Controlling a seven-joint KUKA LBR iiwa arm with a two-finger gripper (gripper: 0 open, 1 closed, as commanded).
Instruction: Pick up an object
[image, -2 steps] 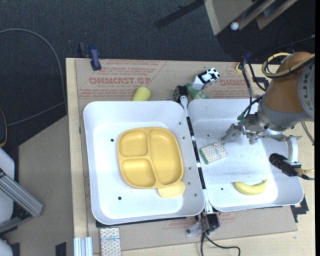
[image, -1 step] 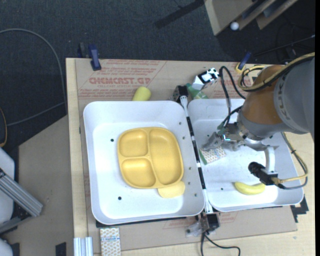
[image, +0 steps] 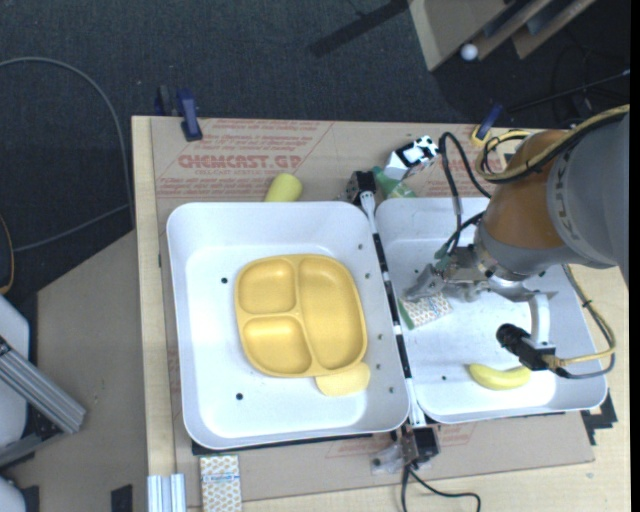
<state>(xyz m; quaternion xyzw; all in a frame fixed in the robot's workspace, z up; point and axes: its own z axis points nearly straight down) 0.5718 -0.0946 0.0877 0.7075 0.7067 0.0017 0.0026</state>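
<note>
The two-finger gripper (image: 432, 287) sits low in the right white bin (image: 440, 392), its tips over a small speckled green-and-white flat packet (image: 424, 310); whether it grips is unclear. A yellow plastic banana (image: 499, 376) lies at its four o'clock, apart. At nine o'clock, the left white bin (image: 200, 260) holds a yellow divided plate (image: 300, 315).

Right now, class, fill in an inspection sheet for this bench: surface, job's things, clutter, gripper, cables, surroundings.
Surface: brown bench bearing left bin and right bin.
Job's things: yellow divided plate in the left bin; banana and small packet in the right bin.
Clutter: yellow object on the bench behind the left bin.
Gripper: gripper low over the packet; finger state unclear.
Cables: black cable by the arm.
Surroundings: dark carpet.
</note>
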